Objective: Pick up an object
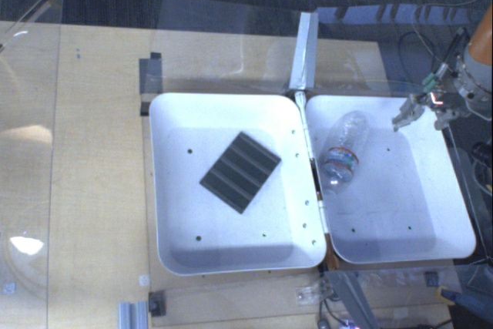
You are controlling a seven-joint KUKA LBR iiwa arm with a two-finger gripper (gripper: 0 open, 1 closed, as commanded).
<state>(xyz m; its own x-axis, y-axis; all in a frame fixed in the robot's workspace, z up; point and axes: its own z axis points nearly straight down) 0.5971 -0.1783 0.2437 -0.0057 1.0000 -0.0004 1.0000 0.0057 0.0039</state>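
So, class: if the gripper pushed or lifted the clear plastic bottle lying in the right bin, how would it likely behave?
The bottle lies on its side, so a push would probably roll it. It looks clear and perhaps empty, so likely light. Its smooth round wall may slip or dent.

The left bin [166, 166] holds a dark ribbed slab [240, 171], lying flat and turned at an angle near its middle; the right bin [439, 227] holds a clear bottle [342, 148] on its side by the left wall. The gripper [424, 110] hangs over the right bin's far right corner, fingers spread, nothing between them; it is well apart from the bottle.
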